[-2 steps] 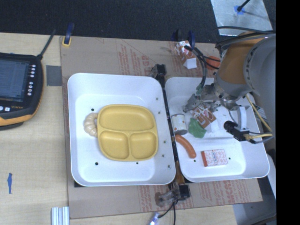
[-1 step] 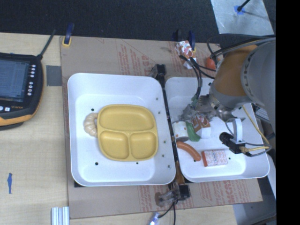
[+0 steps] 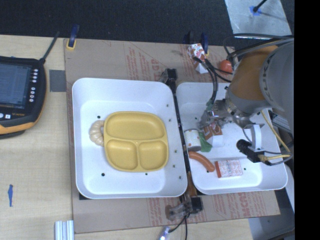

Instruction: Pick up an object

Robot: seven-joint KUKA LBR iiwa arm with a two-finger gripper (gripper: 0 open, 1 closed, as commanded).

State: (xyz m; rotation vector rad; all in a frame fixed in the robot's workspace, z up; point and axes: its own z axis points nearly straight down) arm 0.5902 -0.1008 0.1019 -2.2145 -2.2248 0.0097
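My gripper [image 3: 212,118] reaches down into the right bin [image 3: 270,181] near its middle, under the grey arm with the orange band [image 3: 250,79]. Directly below it lies a small brown and red packet [image 3: 215,129], partly covered by the gripper. Beside that lie a green and white object [image 3: 205,143] and a small white cylinder [image 3: 191,139] by the bin's left wall. An orange-red sausage [image 3: 202,161] and a red and white flat packet [image 3: 229,168] lie toward the front of the bin.
In the left bin [image 3: 90,184] rests a yellow divided plate [image 3: 135,140] with a beige lumpy object [image 3: 96,132] at its left edge. A teach pendant [image 3: 17,94] lies on the bench at far left. Cables [image 3: 265,156] trail from the arm over the right bin.
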